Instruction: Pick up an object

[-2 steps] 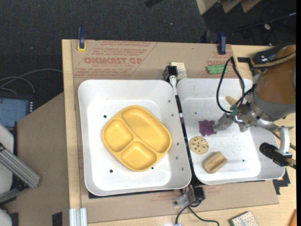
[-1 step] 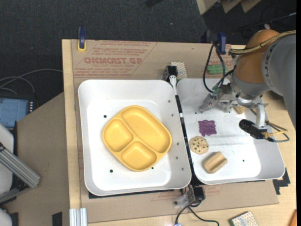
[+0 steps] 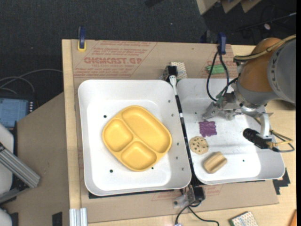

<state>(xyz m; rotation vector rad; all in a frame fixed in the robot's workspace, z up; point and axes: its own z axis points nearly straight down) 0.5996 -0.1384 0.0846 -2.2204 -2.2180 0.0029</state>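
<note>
In the right bin lie three small things: a flat purple piece, a round chocolate-chip cookie below it, and a tan bread-like block near the front. My gripper hangs low over the back of this bin, just up and right of the purple piece, under the orange-banded wrist. I see none of these things in its grasp. A yellow three-compartment plate rests in the middle of the left bin.
The two white bins meet along a black-edged divider. Black cables hang from the wrist over the right bin's back. Brown cardboard underlies both bins, held by clamps at the back edge.
</note>
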